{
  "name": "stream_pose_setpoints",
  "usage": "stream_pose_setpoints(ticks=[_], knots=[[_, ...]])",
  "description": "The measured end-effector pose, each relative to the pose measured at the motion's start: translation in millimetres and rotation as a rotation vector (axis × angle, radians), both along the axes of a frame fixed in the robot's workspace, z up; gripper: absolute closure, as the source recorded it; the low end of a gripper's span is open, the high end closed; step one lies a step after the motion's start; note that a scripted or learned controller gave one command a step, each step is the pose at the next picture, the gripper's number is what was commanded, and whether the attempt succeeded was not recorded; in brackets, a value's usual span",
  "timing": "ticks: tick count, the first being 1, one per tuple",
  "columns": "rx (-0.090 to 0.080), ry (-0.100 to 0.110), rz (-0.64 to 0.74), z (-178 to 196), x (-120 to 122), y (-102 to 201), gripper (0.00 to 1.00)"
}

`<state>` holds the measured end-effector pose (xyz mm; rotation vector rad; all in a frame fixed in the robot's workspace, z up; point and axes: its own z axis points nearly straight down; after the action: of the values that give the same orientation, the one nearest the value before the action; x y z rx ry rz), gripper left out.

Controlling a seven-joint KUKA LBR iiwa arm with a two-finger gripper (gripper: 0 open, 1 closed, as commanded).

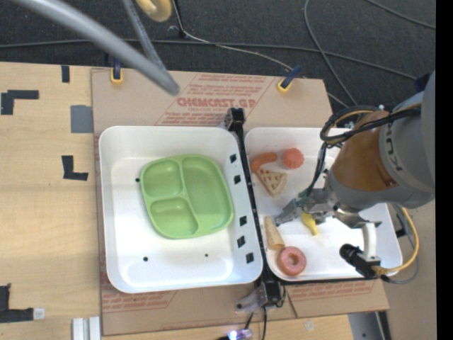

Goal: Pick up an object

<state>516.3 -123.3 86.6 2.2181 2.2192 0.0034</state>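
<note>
The right bin [382, 257] holds several toy foods. An orange-red curved piece [262, 161] and a red-orange ball [293, 159] lie at its far left, with a pizza slice [272, 181] just below them. A tan bread stick [273, 233] and a pink donut [291, 261] lie near the front left. A small yellow piece [310, 224] sits in the middle, right under my gripper [297, 211]. The gripper hangs low over the bin, reaching in from the right, with the grey and orange arm [368, 161] above it.
The left bin [113, 190] holds a green divided plate [186, 195]. A black divider with clips [244, 190] runs between the bins. Cables [354, 20] trail over the dark floor behind. A black fitting [354, 255] of the arm hangs over the right bin's front.
</note>
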Motion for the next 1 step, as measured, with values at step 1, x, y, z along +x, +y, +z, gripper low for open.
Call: stream_pose_setpoints(ticks=[1], knots=[[-0.002, -0.001, 0.0, 9.8, 0.0, 0.0, 1.0]])
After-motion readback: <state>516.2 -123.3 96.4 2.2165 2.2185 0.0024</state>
